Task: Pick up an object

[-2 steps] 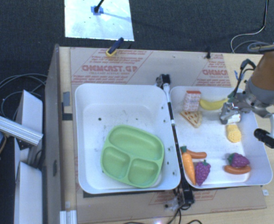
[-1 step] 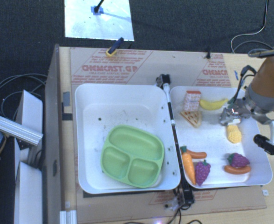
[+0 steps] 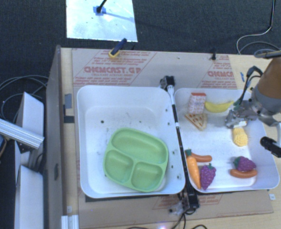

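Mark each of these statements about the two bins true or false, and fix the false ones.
1. The green divided plate lies in the left bin. True.
2. The banana lies in the left bin. False: it lies in the right bin.
3. The carrot lies beside a purple grape bunch. True.
4. The gripper is over the left bin. False: it is over the right bin, next to the corn cob.

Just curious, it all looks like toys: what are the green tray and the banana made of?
Green tray: probably molded plastic, matte pale green, with rounded, seamless compartments. Banana: likely toy plastic or rubber; flat uniform yellow, smooth surface. Too small to be certain.
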